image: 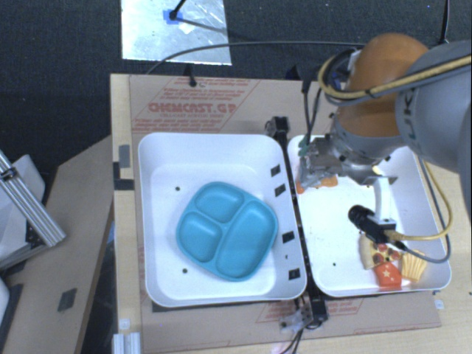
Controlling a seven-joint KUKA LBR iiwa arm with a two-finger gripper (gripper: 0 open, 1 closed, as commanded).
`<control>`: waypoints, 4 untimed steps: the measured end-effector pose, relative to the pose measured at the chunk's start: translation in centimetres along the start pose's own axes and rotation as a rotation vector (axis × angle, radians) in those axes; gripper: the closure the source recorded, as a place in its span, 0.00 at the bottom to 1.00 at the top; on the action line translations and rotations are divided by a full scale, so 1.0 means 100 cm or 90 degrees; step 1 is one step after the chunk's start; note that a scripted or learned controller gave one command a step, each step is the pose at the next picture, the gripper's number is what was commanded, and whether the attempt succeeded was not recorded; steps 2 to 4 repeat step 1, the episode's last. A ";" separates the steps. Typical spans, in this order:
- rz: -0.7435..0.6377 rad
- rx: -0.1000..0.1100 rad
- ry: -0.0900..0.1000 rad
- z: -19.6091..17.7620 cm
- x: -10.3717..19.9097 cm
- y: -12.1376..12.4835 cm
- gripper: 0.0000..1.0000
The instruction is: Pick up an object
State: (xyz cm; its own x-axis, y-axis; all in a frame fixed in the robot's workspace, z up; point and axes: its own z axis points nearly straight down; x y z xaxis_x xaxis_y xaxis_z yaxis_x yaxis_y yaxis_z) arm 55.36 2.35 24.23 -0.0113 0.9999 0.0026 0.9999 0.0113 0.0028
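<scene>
My gripper (316, 169) hangs low over the far left corner of the right bin (332, 271), close to the wall between the two bins. A small orange object (327, 184) peeks out from just under it; whether the gripper touches it is unclear. Near the front right corner of the same bin lies a cluster of small items: a red and orange piece (387, 273), a tan ridged piece (413, 269) and a pale piece (366, 249). The grey arm with its orange band (383, 72) covers the far part of this bin.
The left bin (158, 271) holds a blue divided plate (226, 229) in its middle. Black clips line the wall between the bins (286, 212). A yellow cable (435, 220) loops along the right bin's right side.
</scene>
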 end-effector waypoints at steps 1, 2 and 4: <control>0.001 0.002 0.000 0.017 0.055 -0.004 1.00; 0.001 0.002 0.000 0.017 0.055 -0.004 1.00; 0.001 0.002 0.000 0.017 0.055 -0.004 1.00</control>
